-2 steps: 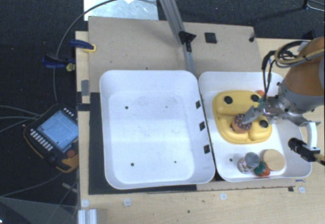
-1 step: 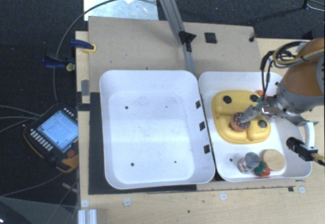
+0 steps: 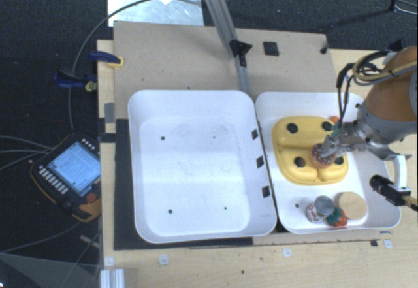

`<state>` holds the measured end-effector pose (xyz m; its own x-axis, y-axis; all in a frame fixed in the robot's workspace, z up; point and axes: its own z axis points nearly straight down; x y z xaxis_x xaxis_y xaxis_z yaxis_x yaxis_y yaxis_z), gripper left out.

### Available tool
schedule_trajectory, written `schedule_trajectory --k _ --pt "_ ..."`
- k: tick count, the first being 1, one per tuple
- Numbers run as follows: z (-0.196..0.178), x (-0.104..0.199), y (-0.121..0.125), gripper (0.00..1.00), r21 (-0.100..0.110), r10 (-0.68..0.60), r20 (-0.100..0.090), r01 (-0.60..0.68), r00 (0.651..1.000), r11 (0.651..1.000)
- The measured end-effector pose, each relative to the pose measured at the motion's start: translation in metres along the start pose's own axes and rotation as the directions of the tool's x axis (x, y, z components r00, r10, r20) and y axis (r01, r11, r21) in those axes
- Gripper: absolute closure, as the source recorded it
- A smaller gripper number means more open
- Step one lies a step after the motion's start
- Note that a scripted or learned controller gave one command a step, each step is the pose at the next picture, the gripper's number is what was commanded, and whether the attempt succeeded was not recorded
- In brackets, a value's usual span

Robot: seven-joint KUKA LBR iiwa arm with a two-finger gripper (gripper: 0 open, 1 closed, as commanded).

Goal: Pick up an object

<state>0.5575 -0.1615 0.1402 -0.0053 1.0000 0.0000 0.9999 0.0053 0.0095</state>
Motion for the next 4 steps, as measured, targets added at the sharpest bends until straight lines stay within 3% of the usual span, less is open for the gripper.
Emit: schedule_trajectory --k 3,4 --pt "-0.160 -0.003 0.019 1.00 0.002 0.000 0.002 0.000 1.000 1.000" --pt "-0.146 0.042 0.004 1.00 0.010 -0.003 -0.001 0.003 1.000 1.000"
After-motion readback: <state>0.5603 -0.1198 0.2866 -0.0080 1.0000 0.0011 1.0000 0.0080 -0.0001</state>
